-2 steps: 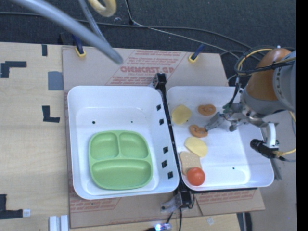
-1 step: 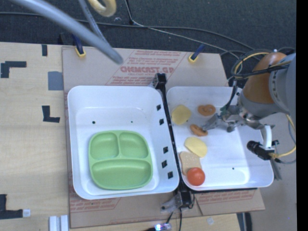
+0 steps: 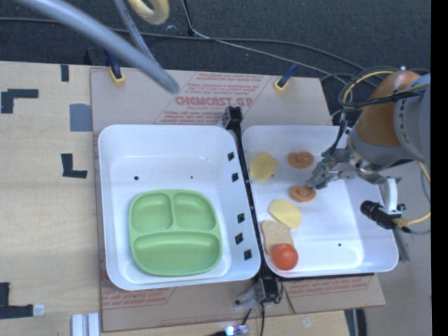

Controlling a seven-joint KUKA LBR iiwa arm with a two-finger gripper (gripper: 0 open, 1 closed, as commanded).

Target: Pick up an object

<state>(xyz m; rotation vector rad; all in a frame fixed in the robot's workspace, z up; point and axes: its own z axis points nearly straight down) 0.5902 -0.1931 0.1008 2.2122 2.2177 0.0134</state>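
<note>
in the right bin [image 3: 350, 257], the gripper [image 3: 320, 179] hovers just beside a brown pretzel [image 3: 303, 193], approaching; its opening i cannot tell. next: descend squarely and close.

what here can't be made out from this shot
- Gripper, camera view: too small and blurred against the right bin to tell its grip, or whether it touches the brown piece.
- Tan slice: its near end is covered by the red tomato.
- Arm: cut off by the right edge.
</note>
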